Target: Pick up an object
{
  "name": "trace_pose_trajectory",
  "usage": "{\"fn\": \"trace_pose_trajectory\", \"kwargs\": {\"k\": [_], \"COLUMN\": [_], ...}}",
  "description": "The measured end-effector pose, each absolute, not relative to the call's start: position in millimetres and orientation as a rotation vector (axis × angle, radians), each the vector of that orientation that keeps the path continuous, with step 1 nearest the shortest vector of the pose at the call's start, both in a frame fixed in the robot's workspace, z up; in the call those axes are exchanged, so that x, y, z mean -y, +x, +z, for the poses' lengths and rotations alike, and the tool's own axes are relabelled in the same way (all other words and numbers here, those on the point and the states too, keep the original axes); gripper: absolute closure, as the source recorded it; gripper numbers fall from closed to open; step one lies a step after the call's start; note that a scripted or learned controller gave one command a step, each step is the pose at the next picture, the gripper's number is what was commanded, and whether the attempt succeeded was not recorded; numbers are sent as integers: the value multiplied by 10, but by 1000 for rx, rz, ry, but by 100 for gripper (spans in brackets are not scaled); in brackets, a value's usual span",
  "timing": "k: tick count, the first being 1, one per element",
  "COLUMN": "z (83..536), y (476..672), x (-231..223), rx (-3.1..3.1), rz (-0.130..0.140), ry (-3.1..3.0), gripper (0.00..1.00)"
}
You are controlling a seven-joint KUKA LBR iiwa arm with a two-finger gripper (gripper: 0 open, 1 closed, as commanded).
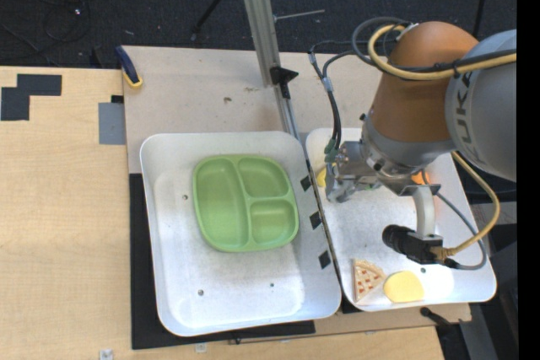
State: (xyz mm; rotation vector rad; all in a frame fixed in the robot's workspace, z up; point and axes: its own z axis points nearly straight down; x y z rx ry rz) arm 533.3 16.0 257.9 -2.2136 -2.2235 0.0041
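Just now the jaws (339, 188) hang low over the far-left corner of the right bin (472, 287), close to the wall where the two bins meet. Whether the jaws stand apart or together cannot be told; the wrist and its cabling cover them from above, and nothing is seen clamped in them.

The likeliest things to pick lie nearer the camera than the jaws, at the bin's near edge: a pizza slice toy (366, 279), its long axis running toward the near wall, and just beside it a round yellow piece (404, 287). Both sit well apart from the jaws. A small yellow object (321, 176) shows touching or just beside the jaws on their left, too hidden to name; it may be the nearest target.

Between the jaws and the pizza slice toy, a black fitting (411, 244) on the arm's cable sits over the bin floor.

Left of the jaws, the other bin (169, 282) carries a green divided plate (245, 203), lying flat.
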Motion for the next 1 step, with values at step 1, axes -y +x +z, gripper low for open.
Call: {"fn": "trace_pose_trajectory", "kwargs": {"k": [1], "z": [2585], "y": [5204], "x": [-672], "rx": [2225], "rz": [4], "ry": [-2212], "gripper": [100]}}
